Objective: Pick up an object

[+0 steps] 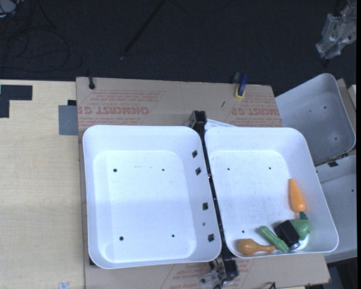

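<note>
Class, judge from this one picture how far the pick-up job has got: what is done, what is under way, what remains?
Nothing looks done: the orange carrot-like toy, green toy, black object and tan gourd-like toy all lie in the right bin. The end effector sits high at the upper right, away from them. Approach, grasp and lift remain.

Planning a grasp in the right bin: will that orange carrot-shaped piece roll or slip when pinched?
The carrot-shaped piece looks rounded and tapered, so it may roll or squirt out. It lies near the right bin's wall, probably limiting finger room. It looks small, likely light.
</note>
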Tool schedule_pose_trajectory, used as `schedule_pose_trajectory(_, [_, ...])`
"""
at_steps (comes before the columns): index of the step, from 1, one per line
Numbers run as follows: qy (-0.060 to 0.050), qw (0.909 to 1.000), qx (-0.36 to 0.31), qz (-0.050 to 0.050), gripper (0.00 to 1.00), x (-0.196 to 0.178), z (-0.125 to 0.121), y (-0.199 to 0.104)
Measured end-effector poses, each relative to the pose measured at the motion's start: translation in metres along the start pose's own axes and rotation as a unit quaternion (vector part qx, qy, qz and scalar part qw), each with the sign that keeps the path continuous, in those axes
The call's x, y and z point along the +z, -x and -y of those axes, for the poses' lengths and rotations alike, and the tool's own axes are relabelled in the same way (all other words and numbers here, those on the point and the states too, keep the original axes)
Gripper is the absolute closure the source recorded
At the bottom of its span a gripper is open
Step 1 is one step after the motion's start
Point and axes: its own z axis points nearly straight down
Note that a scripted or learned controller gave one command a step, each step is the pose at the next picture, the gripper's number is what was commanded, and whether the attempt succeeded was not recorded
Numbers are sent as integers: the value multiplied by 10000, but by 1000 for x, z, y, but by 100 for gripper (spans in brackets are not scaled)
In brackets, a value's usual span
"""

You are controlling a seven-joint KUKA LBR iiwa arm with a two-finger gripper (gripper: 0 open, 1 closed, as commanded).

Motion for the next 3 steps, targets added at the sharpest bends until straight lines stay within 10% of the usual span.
schedule_pose_trajectory(3, [-43,10000,-75,1,100,-27,-2,-4])
